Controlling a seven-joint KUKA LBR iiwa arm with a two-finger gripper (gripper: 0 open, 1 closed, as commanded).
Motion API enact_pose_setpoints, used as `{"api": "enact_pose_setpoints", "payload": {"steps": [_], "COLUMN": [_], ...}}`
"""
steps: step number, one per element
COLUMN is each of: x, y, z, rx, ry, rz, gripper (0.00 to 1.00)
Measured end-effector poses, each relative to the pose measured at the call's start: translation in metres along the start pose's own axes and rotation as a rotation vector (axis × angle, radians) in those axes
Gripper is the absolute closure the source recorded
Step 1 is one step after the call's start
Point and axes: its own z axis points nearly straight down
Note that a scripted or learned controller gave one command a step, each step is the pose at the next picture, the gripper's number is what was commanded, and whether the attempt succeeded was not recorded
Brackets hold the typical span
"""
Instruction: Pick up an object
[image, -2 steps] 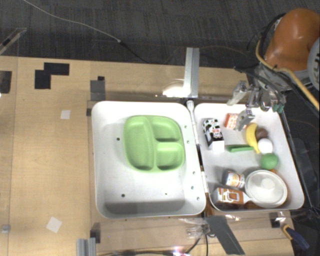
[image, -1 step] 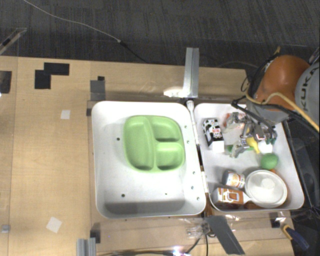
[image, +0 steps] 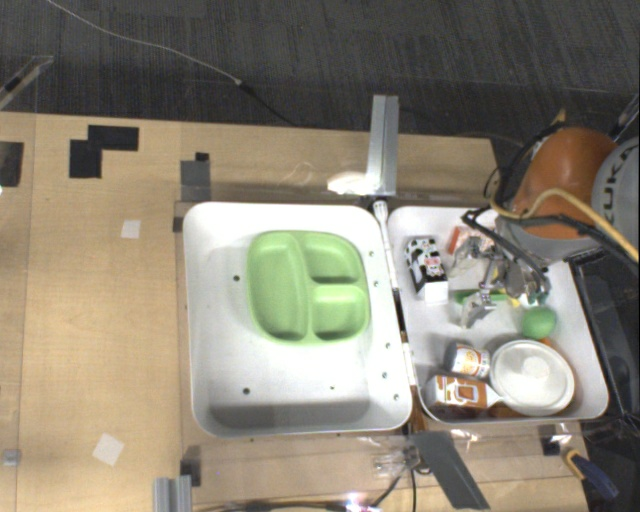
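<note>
Here the wooden worktop carries two white bins; the right-hand bin holds the clutter. The gripper hangs low there, a small green ball just beside it toward the arm's side, a white bowl nearer the camera.

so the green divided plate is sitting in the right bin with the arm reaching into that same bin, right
Not quite. In the camera view the green divided plate sits in the left bin. The arm does reach into the right bin, with its gripper low among the small items there.
</note>
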Motion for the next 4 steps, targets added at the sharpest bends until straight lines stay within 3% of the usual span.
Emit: {"api": "enact_pose_setpoints", "payload": {"steps": [1, 2, 3, 4], "x": [0.065, -0.021, 0.034, 0.079], "y": [0.045, 0.039, 0.04, 0.031], "z": [-0.003, 0.001, -0.002, -0.003], "rx": [0.002, 0.002, 0.001, 0.001], "ry": [-0.012, 0.004, -0.002, -0.008], "rz": [0.163, 0.193, 0.442, 0.38], "gripper": [0.0, 0.0, 0.0, 0.0]}}
